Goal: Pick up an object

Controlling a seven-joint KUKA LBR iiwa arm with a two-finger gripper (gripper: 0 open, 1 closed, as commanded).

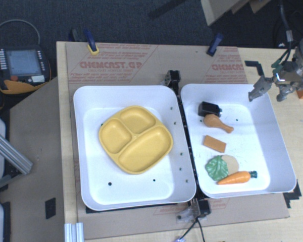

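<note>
Yellow and glossy, a divided plate [136,139] sits in the middle of the left bin [86,135]. The right bin [272,140] holds a black block [209,108] at eleven o'clock, a toy drumstick [217,123] just below it, an orange block [214,143] near the centre, and at six o'clock a green leafy piece [217,168] on a pale disc beside a carrot [236,178]. The gripper [270,88] hangs over that bin's one o'clock corner, its fingers [258,88] seemingly spread with nothing between them, well apart from every toy.
</note>
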